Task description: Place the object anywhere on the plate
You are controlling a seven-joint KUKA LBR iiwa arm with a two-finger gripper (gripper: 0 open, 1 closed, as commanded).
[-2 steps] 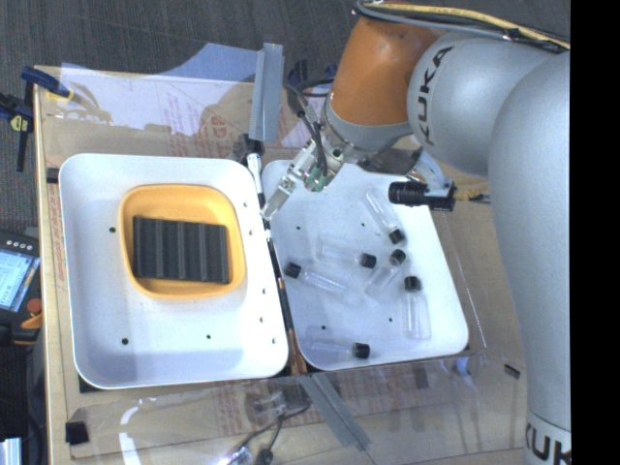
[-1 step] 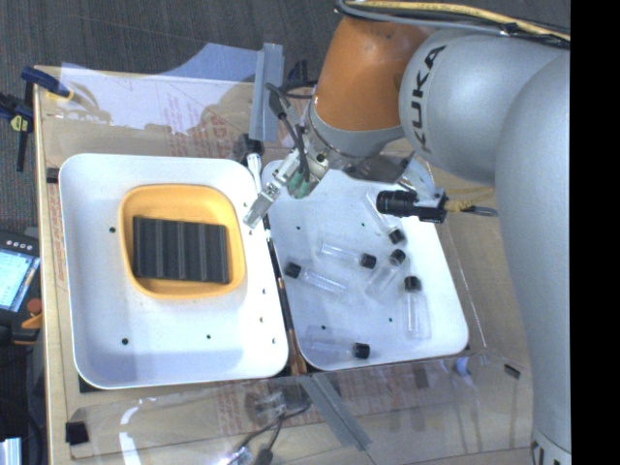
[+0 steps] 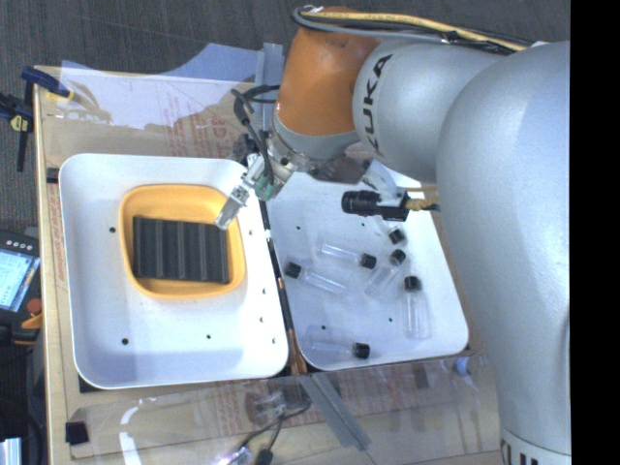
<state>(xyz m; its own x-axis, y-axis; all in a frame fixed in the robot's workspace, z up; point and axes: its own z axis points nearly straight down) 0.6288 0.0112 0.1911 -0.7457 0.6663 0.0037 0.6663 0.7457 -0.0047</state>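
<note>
A yellow plate with a dark ribbed centre lies in the left white bin. Several clear vials with black caps lie loose in the right bin, among them one vial near the middle and another vial at the right. My gripper hangs over the plate's upper right rim, close to the divide between the bins. A pale slim tip points down and left onto the rim. It is unclear whether anything is held there.
The grey arm with its orange band covers the back of the right bin. A black connector sticks out beneath the wrist. Papers lie on the bench behind the bins, and a small screen device sits at the left edge.
</note>
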